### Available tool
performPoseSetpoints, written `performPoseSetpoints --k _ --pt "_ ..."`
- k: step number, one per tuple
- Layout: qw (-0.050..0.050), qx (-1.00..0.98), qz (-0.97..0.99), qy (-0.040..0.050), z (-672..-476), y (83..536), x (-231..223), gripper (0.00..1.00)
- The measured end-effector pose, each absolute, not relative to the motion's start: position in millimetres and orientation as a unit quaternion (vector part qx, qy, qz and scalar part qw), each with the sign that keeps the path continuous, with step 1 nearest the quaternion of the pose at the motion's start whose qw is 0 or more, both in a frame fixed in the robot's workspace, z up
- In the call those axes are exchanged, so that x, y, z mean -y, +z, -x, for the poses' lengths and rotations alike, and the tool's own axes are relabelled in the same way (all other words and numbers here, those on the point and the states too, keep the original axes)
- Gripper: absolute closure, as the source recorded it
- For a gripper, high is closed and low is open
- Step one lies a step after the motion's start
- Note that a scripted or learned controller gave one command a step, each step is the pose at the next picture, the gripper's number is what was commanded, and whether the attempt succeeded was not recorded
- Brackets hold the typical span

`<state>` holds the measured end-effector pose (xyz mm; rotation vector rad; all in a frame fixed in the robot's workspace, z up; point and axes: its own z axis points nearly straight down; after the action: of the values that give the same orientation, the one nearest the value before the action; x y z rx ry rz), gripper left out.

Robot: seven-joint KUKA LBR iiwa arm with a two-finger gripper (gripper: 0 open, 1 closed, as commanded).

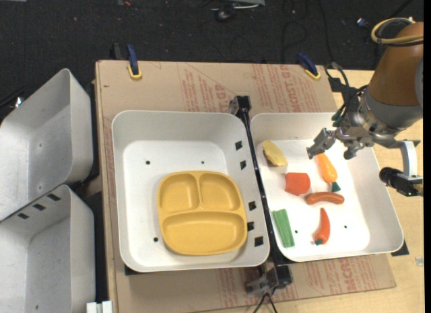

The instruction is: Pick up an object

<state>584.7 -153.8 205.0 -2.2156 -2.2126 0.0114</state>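
Note:
My gripper hangs over the back of the right bin, its two dark fingers spread open with nothing between them. Just below it lies an orange pepper-like piece. Further toward the front of the bin lie a brown-red sausage, a red-orange block and a red-orange carrot-like piece. A pale yellow piece rests to the gripper's left near the bin wall. A green strip lies at the bin's front left.
The left bin holds a yellow divided plate. Two more white bins stand off the bench at the left. A black clamp sits between the two bins at the back.

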Motion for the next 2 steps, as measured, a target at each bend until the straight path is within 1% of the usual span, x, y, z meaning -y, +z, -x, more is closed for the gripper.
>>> performPoseSetpoints --k 1,2 --pt "0.000 0.707 0.707 0.0000 -587.7 212 154 0.00" --pt "0.002 0.707 0.707 0.0015 -584.5 155 143 0.00"
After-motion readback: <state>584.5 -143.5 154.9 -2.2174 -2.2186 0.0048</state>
